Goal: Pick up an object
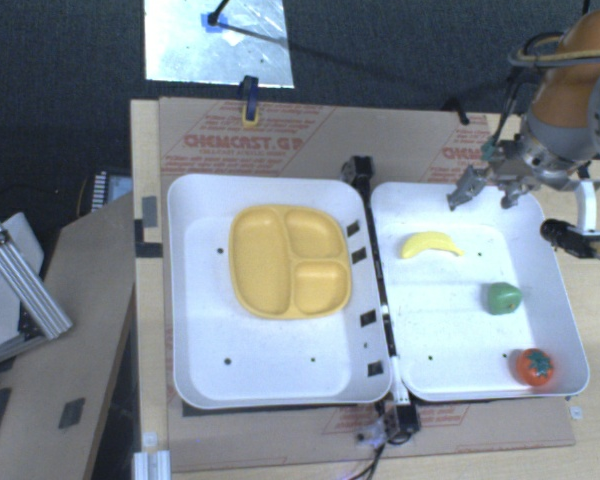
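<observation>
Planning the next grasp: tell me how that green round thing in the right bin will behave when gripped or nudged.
The green object looks rounded, so it would probably roll if nudged on the flat floor of the right bin. Its curved sides may slip between closing fingers. It sits apart from the banana, so a roll likely hits nothing at first.

In the right bin (420,368), bare floor spans the lower left; the banana (431,245), green ball (502,297) and tomato (534,367) crowd its right side.
</observation>
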Robot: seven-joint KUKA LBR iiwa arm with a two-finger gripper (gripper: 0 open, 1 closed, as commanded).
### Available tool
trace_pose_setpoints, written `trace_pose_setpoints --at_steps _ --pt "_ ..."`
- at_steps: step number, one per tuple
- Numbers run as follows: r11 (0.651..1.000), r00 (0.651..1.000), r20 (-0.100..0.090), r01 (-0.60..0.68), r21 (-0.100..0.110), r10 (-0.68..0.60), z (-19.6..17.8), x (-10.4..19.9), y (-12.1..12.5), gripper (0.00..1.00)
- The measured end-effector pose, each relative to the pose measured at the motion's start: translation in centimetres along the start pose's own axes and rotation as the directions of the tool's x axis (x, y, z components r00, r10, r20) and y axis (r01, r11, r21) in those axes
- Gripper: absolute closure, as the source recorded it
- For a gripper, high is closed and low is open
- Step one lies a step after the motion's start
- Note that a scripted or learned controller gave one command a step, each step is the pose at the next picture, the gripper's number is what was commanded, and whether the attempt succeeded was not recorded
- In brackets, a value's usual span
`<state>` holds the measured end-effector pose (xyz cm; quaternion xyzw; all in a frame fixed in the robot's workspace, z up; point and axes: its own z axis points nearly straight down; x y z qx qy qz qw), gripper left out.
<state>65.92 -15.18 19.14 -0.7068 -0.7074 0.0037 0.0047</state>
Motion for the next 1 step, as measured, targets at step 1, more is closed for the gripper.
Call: trace_pose_setpoints --at_steps 1 --pt "1.0 1.0 0.002 0.002 -0.013 -0.002 -0.91 0.04 0.27 0.0"
